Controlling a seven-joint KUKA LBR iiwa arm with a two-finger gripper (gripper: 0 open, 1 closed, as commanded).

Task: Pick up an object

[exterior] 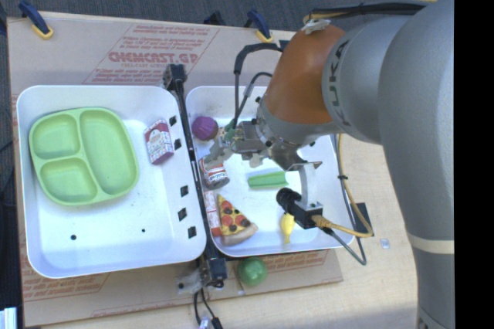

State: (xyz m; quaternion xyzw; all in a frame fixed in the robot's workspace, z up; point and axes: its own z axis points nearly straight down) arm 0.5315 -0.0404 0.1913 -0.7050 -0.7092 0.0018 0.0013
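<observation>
Camera view has the gripper [231, 140] low in the right bin [328, 239], near its left wall; whether it is wide, narrow or holding anything I cannot tell. Judging from this, nothing is lifted yet, so the pick is still ahead. Just below the gripper lies a small can [214, 173], a purple ball [204, 127] just to its left, a green block [267, 180] to its lower right, a pizza slice [231, 221] further down. The dividing wall crowds its left; open floor lies right.
</observation>
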